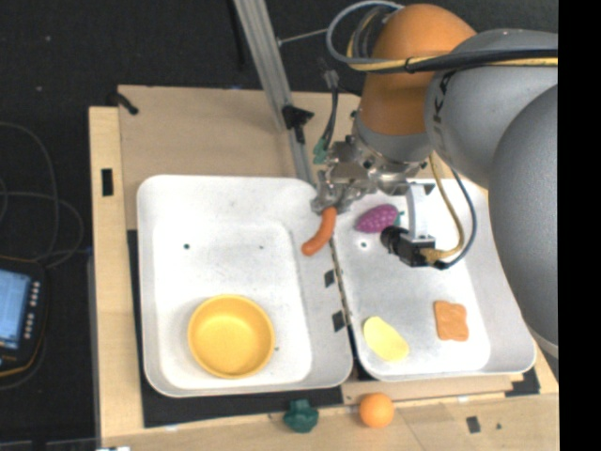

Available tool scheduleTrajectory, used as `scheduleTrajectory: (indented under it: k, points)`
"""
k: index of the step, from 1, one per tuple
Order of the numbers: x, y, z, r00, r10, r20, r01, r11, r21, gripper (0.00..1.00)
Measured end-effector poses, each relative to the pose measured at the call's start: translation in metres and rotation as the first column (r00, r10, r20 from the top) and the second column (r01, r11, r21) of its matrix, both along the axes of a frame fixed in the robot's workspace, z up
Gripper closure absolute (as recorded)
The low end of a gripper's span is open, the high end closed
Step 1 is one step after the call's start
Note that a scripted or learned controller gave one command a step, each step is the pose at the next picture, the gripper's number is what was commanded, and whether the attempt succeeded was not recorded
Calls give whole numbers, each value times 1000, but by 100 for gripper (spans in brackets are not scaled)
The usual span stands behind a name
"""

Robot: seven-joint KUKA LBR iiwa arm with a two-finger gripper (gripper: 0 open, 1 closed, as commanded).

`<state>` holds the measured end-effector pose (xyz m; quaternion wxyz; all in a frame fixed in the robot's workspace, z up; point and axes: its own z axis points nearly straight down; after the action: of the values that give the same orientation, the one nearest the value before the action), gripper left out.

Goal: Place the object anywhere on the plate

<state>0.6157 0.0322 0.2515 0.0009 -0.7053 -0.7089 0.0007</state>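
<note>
Arm: the grey arm with its orange band reaches in from the right and bends down over the seam between the two bins.
Gripper (331,198): sits at the top of the seam, its fingers closed on the upper end of the carrot.
Carrot (319,233): orange, hangs tilted from the fingers over the inner edge of the left bin (160,205).
Plate (231,334): yellow, round, low in the left bin, well apart from the carrot.
Right bin (507,346): holds a purple bunch of grapes (376,219) just beside the gripper, a yellow piece (385,338) and an orange slab (452,320).
Bench front: an orange ball (376,410) and a green item (300,417).
</note>
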Motion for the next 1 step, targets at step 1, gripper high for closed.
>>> scheduleTrajectory:
  k: [1]
  points:
    - [9,58,2,1000,2,4,-2,1000,1,100]
